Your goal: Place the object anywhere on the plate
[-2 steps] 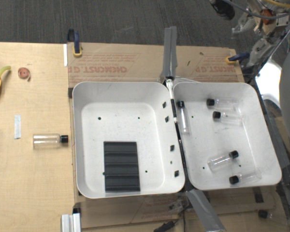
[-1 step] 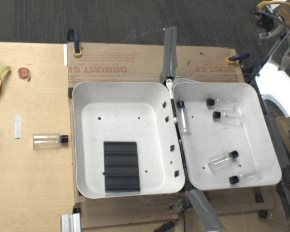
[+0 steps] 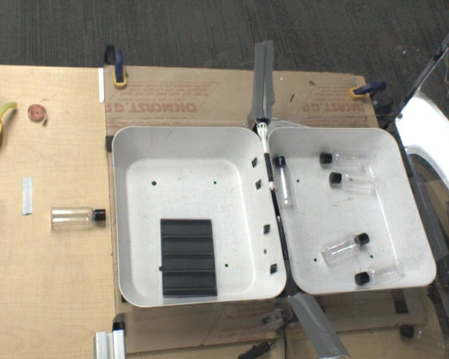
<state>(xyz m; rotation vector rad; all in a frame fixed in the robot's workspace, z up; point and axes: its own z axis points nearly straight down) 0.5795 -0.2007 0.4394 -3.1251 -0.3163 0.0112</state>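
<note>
Nothing has been picked up so far: the task is at its start. The objects, small clear plastic bottles with black caps, lie on their sides in the right bin (image 3: 404,200), one (image 3: 345,248) near the front, another (image 3: 283,179) along the divider. The plate (image 3: 187,257), a dark ribbed rectangle, lies flat in the left bin (image 3: 127,200). The gripper's state cannot be told. Next comes a reach down over one smooth, round bottle, likely to roll.
</note>
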